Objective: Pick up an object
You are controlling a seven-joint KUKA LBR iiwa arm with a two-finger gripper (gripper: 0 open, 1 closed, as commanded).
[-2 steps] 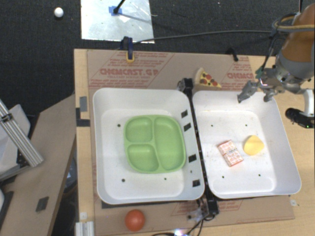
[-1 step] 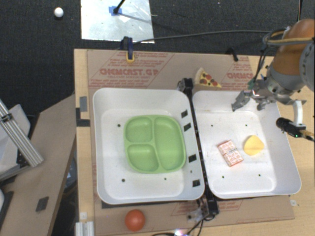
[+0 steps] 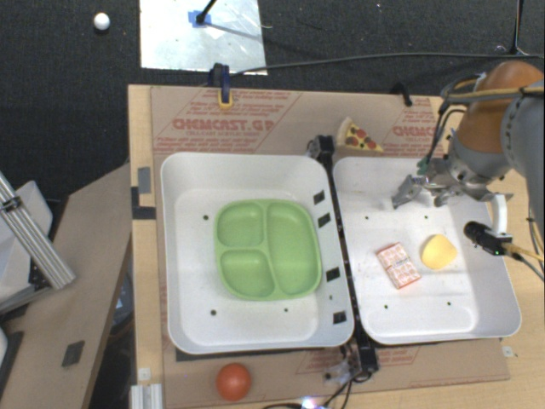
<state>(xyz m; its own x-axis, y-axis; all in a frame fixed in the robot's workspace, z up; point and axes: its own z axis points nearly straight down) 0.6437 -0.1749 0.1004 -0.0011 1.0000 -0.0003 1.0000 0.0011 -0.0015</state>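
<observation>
Around my bench the floor (image 3: 68,58) is dark, almost black, with a shiny silver sheet (image 3: 201,25) lying on it beyond the far edge and a small white ball (image 3: 102,21) off to its left. The bench top is brown board (image 3: 238,118) printed with red lettering, and a ribbed metal rail (image 3: 32,237) leans in at the left.

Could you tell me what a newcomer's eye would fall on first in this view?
Probably the green divided tray in the middle of the left bin. Next, the grey arm with its orange band, gripper over the right bin, where a yellow object and a pink-and-white block lie side by side.
</observation>
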